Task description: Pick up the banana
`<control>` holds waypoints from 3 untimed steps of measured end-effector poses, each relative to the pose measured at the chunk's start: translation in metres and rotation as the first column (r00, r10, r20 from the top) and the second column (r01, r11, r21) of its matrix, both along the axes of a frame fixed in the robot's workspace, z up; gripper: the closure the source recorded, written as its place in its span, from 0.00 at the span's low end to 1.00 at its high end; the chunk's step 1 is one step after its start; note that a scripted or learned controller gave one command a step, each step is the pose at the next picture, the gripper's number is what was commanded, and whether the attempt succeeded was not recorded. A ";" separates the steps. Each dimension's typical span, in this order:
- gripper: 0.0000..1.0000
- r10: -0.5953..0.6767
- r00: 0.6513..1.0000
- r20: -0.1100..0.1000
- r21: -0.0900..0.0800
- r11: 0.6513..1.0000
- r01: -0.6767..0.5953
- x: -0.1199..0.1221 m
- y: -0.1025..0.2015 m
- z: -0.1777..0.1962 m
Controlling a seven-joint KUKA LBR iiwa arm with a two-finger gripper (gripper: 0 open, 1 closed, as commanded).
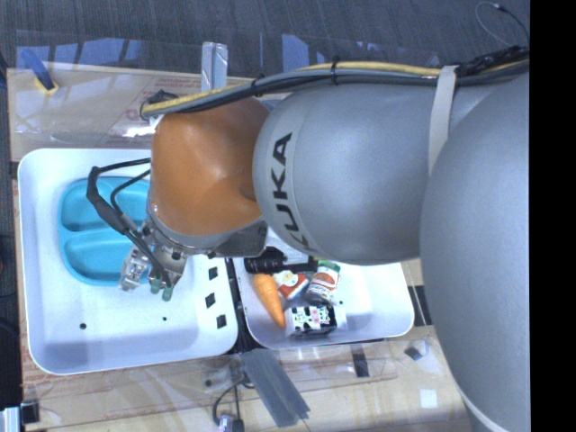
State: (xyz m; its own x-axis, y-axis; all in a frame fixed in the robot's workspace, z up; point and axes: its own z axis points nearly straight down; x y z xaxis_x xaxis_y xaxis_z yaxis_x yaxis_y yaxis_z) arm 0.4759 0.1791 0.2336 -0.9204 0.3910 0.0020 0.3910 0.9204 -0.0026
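- We're hovering the gripper [148, 275] low over the left bin [54, 331], with the blue tray [85, 232] just beside the jaws.
- We're failing to tell if the jaws are spread or pinching anything.
- We're guessing the banana's hiding under the arm [360, 169].
- We're thinking: find it first, then come down straight over its middle.

Two bins are set side by side on the surface [108, 394]. A divided tray [90, 232] is placed in the left bin [54, 331]. A carrot [267, 299], a carton [310, 319] and a can [322, 282] are crowded in the right bin [387, 318]. The tool [148, 277] is positioned over the left bin, beside the tray.
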 end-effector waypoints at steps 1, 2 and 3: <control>1.00 -0.524 0.852 0.002 -0.002 0.852 0.524 -0.001 0.039 0.018; 1.00 -0.377 0.926 0.001 0.000 0.926 0.377 0.000 -0.023 -0.010; 1.00 -0.128 0.992 -0.003 0.000 0.992 0.128 -0.001 -0.047 -0.117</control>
